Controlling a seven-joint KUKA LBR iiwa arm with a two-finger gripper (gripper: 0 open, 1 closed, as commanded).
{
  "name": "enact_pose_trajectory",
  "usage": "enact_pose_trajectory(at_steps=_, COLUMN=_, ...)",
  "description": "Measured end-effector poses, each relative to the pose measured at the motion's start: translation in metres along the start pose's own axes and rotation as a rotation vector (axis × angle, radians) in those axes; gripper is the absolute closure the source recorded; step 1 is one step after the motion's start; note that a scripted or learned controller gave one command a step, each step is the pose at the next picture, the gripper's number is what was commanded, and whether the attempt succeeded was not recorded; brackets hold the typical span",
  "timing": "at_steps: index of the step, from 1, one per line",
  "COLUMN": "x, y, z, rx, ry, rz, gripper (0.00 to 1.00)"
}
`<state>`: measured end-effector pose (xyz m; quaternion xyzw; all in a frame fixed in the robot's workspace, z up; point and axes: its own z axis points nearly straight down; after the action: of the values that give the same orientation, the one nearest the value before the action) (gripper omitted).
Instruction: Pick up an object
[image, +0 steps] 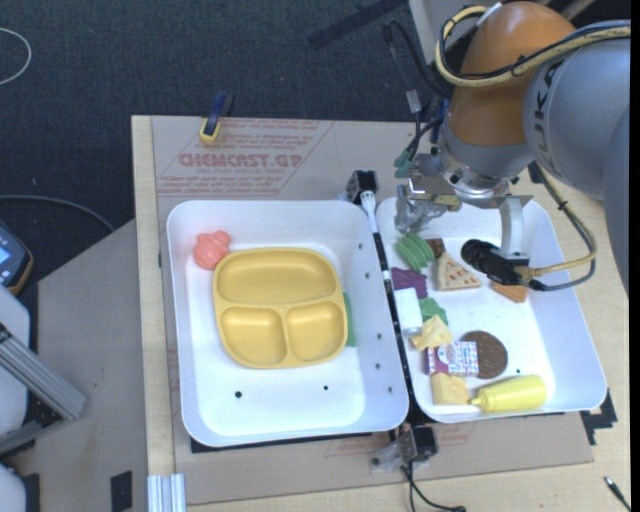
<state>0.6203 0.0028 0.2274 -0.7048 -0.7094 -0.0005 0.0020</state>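
Observation:
My gripper (414, 218) hangs over the far left corner of the right bin (570, 330), just above a green leafy toy (412, 249). Nothing is visibly held in it. Close by lie a sandwich wedge (458, 274), a purple piece (407, 282), a white block (408, 308) and a small green piece (433, 308). Nearer the front are a yellow cheese piece (431, 334), a brown cookie (490, 352), a small packet (462, 357), a yellow block (448, 389) and a yellow bottle (510, 393).
The left bin (190, 330) holds a yellow divided plate (280, 305), a pink toy (211, 249) at its far left and a green piece (348, 320) at the plate's right edge. An orange piece (510, 292) lies right of the wedge.

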Motion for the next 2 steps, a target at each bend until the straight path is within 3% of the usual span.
enact_pose_trajectory(at_steps=1, x=0.055, y=-0.011, z=-0.009, rx=0.000, ry=0.000, rz=-0.001, gripper=1.00)
enact_pose_trajectory(at_steps=2, x=0.070, y=-0.014, z=0.013, rx=0.004, ry=-0.003, rz=0.004, gripper=1.00)
